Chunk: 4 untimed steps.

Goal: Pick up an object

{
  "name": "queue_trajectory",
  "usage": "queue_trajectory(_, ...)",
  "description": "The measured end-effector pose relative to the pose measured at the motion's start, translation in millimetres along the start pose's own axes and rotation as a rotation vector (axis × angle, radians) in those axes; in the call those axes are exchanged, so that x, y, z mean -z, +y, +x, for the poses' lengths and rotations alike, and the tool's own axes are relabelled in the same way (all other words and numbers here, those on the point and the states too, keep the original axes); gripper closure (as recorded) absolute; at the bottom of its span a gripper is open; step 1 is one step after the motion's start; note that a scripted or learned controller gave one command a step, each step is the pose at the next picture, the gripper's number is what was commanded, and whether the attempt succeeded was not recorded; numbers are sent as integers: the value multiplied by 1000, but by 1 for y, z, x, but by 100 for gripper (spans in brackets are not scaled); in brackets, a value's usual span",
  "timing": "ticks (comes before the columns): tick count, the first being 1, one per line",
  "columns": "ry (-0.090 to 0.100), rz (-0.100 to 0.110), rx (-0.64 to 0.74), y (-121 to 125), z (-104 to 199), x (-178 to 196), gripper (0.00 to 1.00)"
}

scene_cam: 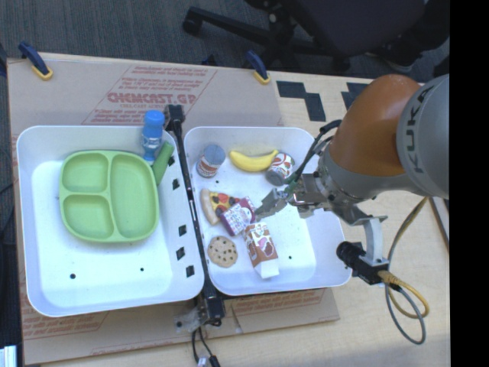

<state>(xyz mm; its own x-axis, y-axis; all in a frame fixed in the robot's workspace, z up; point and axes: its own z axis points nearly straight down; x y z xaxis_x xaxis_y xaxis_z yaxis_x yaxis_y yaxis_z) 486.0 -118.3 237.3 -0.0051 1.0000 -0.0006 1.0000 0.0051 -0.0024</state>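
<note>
The gripper (269,202) hangs low in the right bin (325,270), beside the red packet (236,215), likely so it can grab it. I cannot tell its state. The packet lies between pizza (215,202) and carton (262,251).

I read "KUKA" in dark letters running down the grey metal arm housing (428,140), just right of the gripper (269,203). Up and to the gripper's left, the flat brown cardboard sheet (153,90) carries red print; its big line looks like "CHEMCAST GP". The smaller red lines around it are too fine for me.
</note>
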Motion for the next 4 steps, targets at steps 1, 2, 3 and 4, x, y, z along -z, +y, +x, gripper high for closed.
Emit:
queue_trajectory(1,0,0,0,0,0,0,0)
queue_trajectory(2,0,-2,0,83,-15,91,0)
queue_trajectory(3,0,2,-1,72,-82,-9,0)
queue_trajectory(4,2,-1,-1,0,-42,-133,0)
